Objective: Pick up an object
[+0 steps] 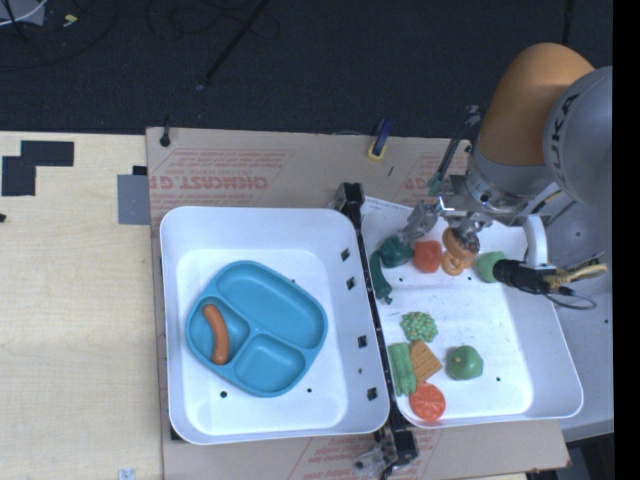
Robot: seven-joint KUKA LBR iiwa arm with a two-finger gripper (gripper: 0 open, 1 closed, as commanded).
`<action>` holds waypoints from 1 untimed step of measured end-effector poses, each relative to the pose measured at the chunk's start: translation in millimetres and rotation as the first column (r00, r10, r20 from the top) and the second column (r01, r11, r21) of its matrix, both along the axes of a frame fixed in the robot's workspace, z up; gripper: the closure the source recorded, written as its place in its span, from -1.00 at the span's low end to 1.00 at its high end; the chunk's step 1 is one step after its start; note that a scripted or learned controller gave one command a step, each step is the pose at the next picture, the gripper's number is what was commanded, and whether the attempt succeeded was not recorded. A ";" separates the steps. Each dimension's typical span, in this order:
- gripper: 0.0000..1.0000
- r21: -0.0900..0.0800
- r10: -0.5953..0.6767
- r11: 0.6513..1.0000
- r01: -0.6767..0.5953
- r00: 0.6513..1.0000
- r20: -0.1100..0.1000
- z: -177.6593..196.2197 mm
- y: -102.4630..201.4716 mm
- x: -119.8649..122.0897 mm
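My gripper (440, 236) hangs over the far end of the right bin (545, 368), open, its two grey fingers spread apart. Just below the gap lies a small red-orange piece (428, 257). A tan ring-shaped piece (459, 254) sits at the right finger, touching or just under it. A dark green piece (392, 253) lies by the left finger. A light green piece (489, 266) rests to the right. Nothing is held between the fingers.
Nearer in the right bin lie a broccoli floret (418, 325), a long green vegetable (401, 368), an orange cracker (426, 360), a green pepper (463, 362) and a red tomato (427, 403). The left bin (190, 238) holds a blue divided plate (290, 308) with a sausage (215, 333).
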State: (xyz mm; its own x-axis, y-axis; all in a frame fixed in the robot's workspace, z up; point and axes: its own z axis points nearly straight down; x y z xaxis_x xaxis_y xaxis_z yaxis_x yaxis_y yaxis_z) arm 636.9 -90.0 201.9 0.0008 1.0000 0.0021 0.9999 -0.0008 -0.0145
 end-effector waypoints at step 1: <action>-1.00 -0.002 0.001 1.000 -0.001 1.000 0.014 7.6 -0.2 2.9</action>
